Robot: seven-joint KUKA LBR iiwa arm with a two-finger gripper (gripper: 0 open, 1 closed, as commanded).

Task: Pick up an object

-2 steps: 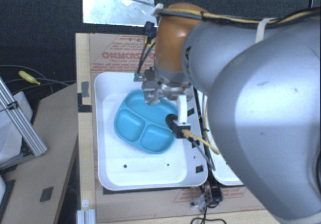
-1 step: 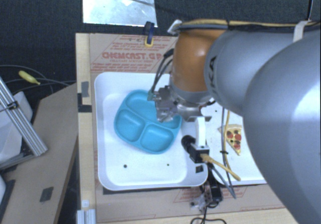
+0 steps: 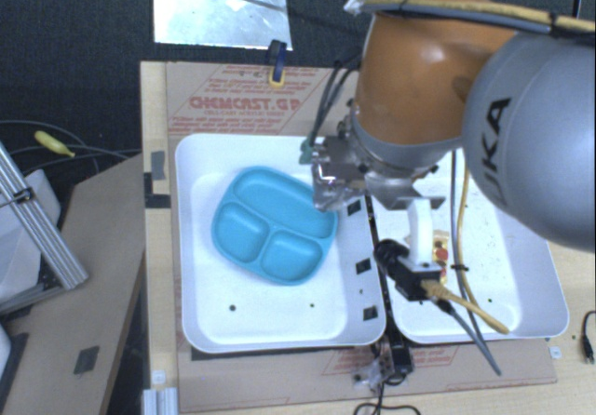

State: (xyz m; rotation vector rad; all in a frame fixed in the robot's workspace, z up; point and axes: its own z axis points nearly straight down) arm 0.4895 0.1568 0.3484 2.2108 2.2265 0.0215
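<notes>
Over in the left bin [image 3: 200, 311] lies a blue divided tray [image 3: 272, 225], tilted up toward its right edge. Right at that upper-right corner sits the pincer [image 3: 325, 188], touching the tray's rim; whether it's open or closed, I cannot tell. Further right, the right bin [image 3: 535, 297] sits beneath the arm [image 3: 466, 87].

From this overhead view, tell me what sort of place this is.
Probably a robotics lab test bench: a grey-and-orange arm over two white bins, a blue divided tray in the left one, loose cables.
</notes>
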